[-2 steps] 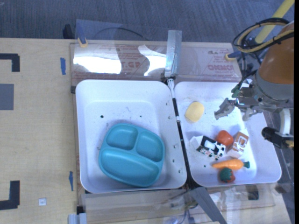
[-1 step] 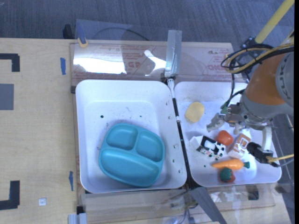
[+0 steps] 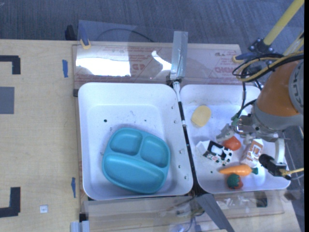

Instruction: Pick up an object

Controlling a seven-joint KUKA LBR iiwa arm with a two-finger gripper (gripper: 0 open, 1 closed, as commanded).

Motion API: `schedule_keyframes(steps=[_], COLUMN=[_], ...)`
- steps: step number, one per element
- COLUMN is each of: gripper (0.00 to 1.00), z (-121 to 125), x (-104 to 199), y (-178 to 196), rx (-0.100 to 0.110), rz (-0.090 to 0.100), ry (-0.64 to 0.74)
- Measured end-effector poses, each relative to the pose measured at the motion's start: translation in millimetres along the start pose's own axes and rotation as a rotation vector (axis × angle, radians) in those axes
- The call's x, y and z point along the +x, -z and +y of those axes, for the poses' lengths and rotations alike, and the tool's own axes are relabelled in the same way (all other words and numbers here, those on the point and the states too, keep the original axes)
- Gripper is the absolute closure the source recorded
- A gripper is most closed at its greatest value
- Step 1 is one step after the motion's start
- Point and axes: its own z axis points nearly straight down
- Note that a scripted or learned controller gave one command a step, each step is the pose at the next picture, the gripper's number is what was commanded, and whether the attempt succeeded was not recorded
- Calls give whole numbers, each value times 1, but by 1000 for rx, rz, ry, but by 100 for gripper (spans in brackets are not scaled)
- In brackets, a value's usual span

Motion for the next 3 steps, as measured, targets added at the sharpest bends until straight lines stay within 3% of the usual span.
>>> schedule_keyframes(steps=[1,2,3], gripper=[0,0,100], z=[-16,-1,0], x=[30,-16,-16], y=[74,-16,-5], rx=[0,-2,-6], rz=[0,-1,-1], ry=[-137,-49,-50])
